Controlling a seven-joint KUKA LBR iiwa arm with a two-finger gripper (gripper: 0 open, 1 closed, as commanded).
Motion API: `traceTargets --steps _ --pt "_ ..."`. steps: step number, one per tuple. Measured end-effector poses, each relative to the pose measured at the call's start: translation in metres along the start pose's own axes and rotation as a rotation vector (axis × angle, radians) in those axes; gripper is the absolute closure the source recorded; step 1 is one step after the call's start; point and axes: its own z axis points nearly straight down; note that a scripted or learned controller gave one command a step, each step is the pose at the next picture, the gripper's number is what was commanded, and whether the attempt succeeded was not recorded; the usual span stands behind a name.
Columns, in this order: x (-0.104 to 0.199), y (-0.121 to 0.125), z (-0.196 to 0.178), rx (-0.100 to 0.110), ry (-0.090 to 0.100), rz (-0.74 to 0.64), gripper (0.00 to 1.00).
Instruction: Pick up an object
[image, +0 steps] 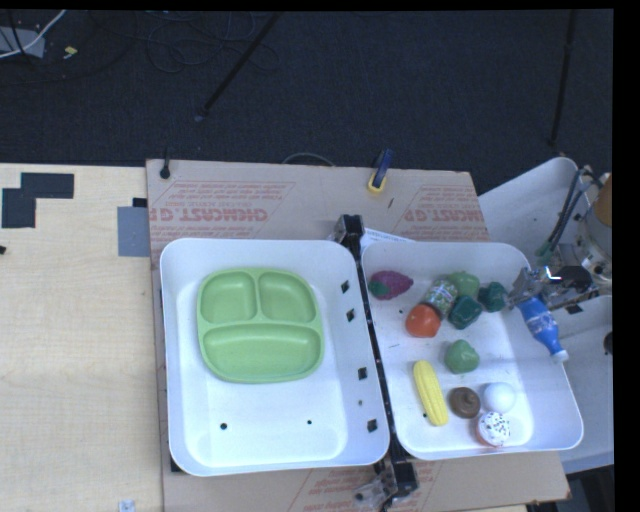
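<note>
The right bin (560, 420) holds several small items. Among them are a purple piece (390, 284), a red-orange piece (423, 320), a can-like item (441, 295), dark green pieces (465, 310) (492, 296), a green piece (461, 355), a yellow corn-like piece (430, 392), a brown ring (464, 402), a white ball (498, 397) and a speckled ball (493, 428). A blue bottle (541, 325) lies tilted at the bin's right wall. My gripper (545, 283) hangs just above the bottle's upper end, at the bin's right rim. I cannot make out whether it touches the bottle.
The left bin (190, 420) carries a green divided plate (260, 325). A black divider (365, 340) joins the two bins. Cardboard lies under both, with a blue-yellow clamp (379, 172) at its back edge. The arm's grey body (585, 215) stands past the right bin.
</note>
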Motion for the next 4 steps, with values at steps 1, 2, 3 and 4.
traceTargets --steps 1,2,3,4 --pt "0.054 0.004 0.001 0.005 0.003 -0.003 1.0" --pt "0.102 0.0 0.011 0.007 0.004 -0.004 1.0" --pt "0.154 0.002 0.006 0.006 0.004 -0.005 1.0" --pt "0.21 -0.009 -0.004 0.006 0.004 -0.006 1.0"
